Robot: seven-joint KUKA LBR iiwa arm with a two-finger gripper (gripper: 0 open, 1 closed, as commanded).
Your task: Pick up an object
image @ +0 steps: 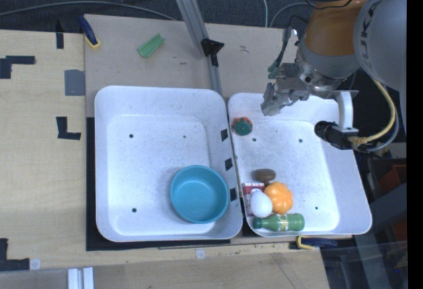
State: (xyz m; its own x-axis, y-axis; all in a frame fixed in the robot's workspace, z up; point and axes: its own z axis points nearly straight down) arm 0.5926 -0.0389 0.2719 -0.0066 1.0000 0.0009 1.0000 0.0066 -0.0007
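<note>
**Lead:** Where do we stand on the pick?

**Me:** Nothing is lifted, as far as I see. Nearest the camera, in the right bin (344, 215), a green bottle (281, 222) lies along the front wall, touching a white egg (261, 204) and an orange fruit (279, 196), with a brown piece (265, 175) just behind. The blue bowl (198, 193) sits in the left bin (119, 149).

**Lead:** Room to move?

**Me:** That cluster is tight against the front corner. The small green-and-red ball (242, 125) lies alone near the divider, open floor around it. Farthest back, the gripper (272, 106) hangs over the rear edge; I cannot tell its opening, and I see nothing in it.
</note>
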